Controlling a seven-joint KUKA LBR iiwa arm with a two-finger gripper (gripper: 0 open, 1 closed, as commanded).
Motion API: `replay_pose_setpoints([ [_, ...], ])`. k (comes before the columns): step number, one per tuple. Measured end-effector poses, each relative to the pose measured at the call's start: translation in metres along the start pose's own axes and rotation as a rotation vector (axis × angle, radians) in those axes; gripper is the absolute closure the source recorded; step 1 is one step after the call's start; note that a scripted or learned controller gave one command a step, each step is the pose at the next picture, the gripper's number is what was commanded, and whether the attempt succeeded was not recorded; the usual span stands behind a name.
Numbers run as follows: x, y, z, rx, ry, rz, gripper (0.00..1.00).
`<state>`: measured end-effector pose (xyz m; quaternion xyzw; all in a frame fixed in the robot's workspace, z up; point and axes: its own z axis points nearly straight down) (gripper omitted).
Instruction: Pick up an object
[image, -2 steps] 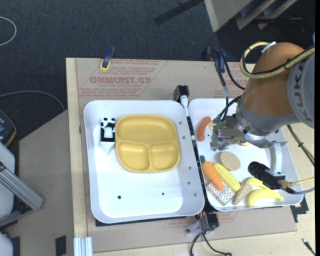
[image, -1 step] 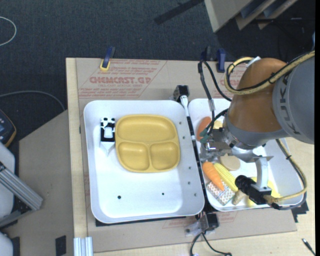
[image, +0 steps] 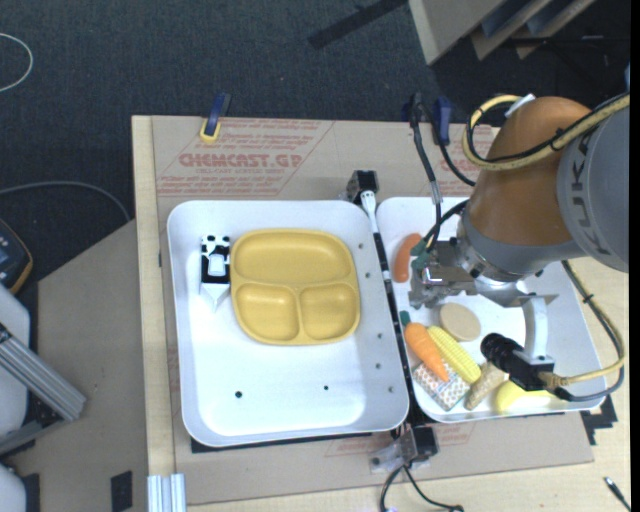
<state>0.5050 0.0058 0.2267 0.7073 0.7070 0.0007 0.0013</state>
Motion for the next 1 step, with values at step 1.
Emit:
replay_pose_setpoints([
  [1, 0.0166, -0.0124, -0.0005, 0.006, 0.002, -0.002, 1.00],
])
